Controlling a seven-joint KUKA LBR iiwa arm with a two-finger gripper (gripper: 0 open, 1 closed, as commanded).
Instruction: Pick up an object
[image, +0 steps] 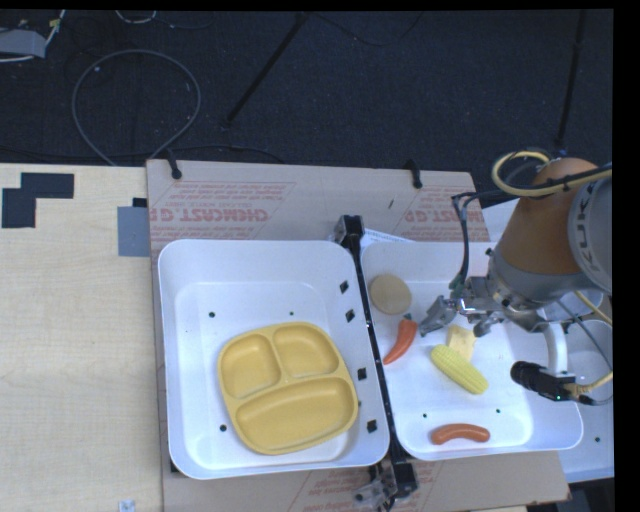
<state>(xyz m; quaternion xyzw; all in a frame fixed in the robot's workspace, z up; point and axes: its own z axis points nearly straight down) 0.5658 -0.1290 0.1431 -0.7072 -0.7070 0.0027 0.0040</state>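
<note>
Arm reaches into right bin (560, 440) from right; jaws (452, 312) spread apart, nothing between them. Corn cob (459, 369) lies just below jaws, long axis slanting down-right. Red chili (400, 342) just left, round biscuit (390, 294) beyond. Likely target: corn.

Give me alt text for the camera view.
The gripper hangs low in the right bin by a corn cob, chili pepper, tan disc and sausage; a yellow divided tray fills the left bin.
</note>
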